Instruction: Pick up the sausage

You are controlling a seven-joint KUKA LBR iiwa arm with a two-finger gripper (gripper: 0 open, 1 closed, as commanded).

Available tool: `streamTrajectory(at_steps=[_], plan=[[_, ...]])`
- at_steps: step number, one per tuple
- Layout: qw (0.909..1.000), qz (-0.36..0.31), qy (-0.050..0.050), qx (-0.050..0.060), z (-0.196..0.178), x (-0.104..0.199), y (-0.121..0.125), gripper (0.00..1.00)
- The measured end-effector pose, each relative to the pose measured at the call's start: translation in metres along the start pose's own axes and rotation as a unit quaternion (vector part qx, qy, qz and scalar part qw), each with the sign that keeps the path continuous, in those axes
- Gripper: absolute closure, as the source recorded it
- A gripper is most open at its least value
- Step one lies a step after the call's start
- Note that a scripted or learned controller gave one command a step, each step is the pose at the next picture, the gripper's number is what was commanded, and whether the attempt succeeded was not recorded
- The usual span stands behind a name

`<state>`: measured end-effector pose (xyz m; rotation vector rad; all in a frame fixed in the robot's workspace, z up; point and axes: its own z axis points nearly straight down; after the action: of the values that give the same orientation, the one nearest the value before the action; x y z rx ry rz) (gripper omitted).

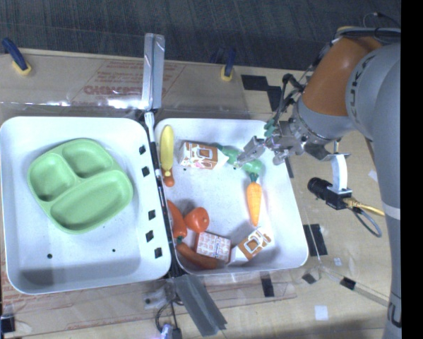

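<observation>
Grey gripper hovers over the right bin above the carrot's green top, fingers slightly parted and holding nothing, while the sausage lies along the near wall, pointing left-right, partly under a small carton.

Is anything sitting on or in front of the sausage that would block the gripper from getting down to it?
Yes. A small carton lies on top of the sausage at the right bin's near edge, covering its middle. A red pepper sits just behind it. The gripper is at the bin's far side, above the carrot.
</observation>
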<state>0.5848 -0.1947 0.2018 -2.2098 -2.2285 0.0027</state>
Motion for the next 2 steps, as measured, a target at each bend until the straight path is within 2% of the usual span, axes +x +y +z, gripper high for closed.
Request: streamTrajectory(at_steps=[1, 2], plan=[[0.995, 0.1, 0.0, -0.001, 0.009, 0.047, 0.049, 0.0], [1.0, -0.002, 0.0, 0.001, 0.111, 0.102, -0.042, 0.0]])
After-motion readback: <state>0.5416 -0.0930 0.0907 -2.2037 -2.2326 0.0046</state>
